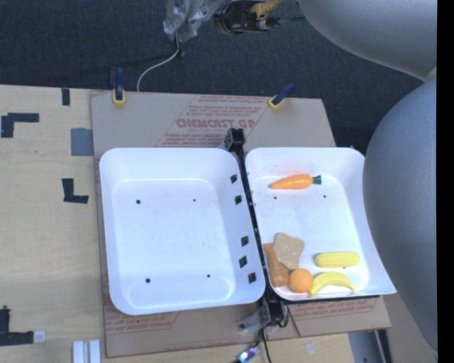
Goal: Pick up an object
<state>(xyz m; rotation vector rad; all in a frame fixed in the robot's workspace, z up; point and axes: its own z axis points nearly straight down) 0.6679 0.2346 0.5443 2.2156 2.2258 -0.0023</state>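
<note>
Approach step: nothing lifted yet. My gripper hangs beyond the bench's far edge; its grasp state I cannot tell. Candidate carrot lies alone near the right bin's far edge; next I must descend over it.

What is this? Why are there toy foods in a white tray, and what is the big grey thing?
One camera looks down from above the bench. The big grey rounded shape on the right is a robot arm, meant to pick something up. Two shallow white bins sit side by side. The left white bin sits beside the right white bin, which has toy food: an orange carrot, a tan bread slice, a yellow corn cob, a yellow banana and a small orange ball.
</note>
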